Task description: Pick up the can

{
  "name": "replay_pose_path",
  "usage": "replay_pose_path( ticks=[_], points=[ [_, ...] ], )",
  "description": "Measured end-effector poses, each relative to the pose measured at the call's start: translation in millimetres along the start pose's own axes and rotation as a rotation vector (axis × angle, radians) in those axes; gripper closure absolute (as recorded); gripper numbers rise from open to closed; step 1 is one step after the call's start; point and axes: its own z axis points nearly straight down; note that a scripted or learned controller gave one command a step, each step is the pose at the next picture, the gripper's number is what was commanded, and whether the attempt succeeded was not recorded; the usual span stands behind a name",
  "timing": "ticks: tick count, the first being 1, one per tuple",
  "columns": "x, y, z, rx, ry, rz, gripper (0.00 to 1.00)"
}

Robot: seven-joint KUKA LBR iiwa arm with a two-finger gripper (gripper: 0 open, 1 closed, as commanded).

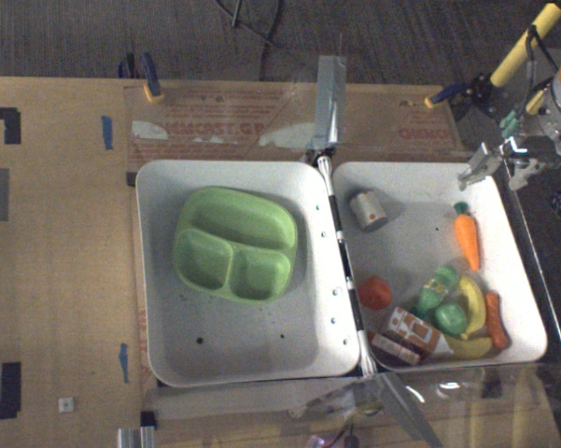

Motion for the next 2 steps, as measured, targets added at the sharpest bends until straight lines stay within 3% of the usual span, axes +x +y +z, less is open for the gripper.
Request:
replay_pose_path(
  ticks=[1, 2],
  points=[
    [75, 19, 146, 0.001, 0.0, 0.012, 0.0],
    [78, 46, 177, 0.001, 0.0, 0.164, 0.0]
  ],
)
